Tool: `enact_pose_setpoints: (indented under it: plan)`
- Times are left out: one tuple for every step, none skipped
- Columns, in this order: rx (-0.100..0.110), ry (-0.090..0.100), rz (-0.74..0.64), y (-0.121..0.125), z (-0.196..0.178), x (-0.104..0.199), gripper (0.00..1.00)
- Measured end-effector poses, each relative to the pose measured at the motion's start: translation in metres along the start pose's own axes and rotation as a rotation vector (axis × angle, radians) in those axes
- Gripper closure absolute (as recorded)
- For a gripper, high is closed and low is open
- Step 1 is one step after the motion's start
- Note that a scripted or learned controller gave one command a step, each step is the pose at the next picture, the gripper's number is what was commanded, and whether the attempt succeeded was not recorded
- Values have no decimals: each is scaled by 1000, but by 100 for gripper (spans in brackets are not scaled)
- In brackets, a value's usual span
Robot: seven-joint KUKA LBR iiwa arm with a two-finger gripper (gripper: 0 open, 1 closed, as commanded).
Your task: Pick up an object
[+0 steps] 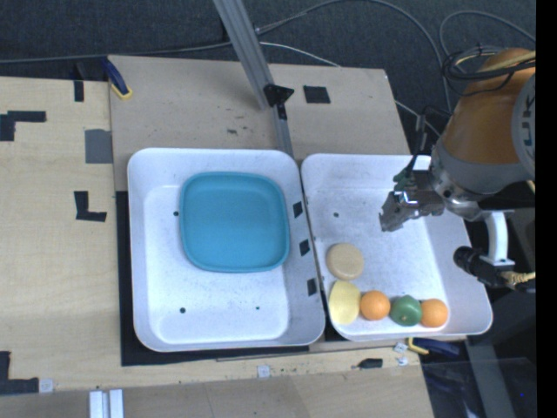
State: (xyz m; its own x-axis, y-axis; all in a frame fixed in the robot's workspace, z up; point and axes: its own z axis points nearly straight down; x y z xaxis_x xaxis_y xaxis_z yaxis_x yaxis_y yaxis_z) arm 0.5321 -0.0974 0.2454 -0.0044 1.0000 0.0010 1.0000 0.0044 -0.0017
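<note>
The tool (393,216) is seen over the right bin (383,174), right of centre; its grip cannot be told. A beige disc (345,259), yellow lemon (345,302), two oranges (375,306) and a green fruit (405,310) are lined lower right.

Grey arm (487,159) — orange band, dark metal hand (393,214).
</note>
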Motion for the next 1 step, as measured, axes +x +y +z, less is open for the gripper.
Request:
enact_pose_setpoints:
  plan:
    - [-1, 0, 0, -1, -7, 54, 100]
